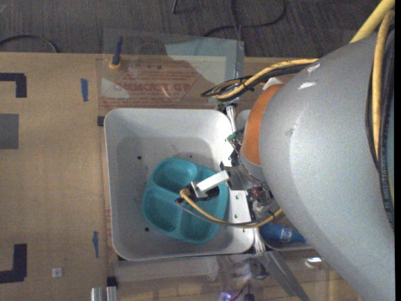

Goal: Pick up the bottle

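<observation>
Camera view: a pale wooden bench carries strips of blue tape and black corner marks. Grey carpet with loose black cables lies beyond its far edge. A white bin sits mid-bench and holds a teal divided tray. The grey arm enters from the right and covers most of that side, its orange band above the bin's right wall. The gripper sits low at that wall, beside the tray; whether it is apart or together cannot be told. The blue bottle lies just right of the bin wall, partly hidden under the arm, clear of the gripper
</observation>
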`<state>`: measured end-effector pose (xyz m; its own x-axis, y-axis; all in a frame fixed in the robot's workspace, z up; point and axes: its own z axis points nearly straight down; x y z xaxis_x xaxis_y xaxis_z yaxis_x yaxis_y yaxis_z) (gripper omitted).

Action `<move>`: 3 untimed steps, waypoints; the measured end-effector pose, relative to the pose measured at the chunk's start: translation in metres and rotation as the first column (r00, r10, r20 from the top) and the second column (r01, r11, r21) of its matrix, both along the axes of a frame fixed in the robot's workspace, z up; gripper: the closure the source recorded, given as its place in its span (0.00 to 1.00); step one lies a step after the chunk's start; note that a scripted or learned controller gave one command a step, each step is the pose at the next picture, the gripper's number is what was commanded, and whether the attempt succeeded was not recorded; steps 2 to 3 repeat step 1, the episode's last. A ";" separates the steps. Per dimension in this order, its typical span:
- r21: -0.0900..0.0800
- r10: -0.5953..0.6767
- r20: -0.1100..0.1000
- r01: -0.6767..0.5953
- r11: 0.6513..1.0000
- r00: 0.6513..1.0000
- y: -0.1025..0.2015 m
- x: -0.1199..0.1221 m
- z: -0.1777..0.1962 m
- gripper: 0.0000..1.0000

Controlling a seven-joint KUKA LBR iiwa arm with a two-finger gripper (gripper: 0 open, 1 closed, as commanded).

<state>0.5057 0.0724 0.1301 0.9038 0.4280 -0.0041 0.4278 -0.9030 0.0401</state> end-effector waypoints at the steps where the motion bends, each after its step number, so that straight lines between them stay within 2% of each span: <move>1: -0.001 -0.027 -0.016 0.027 1.000 1.000 0.000 0.010 -0.003 0.00; 3: -0.001 -0.027 -0.016 0.027 1.000 1.000 0.000 0.010 -0.003 0.00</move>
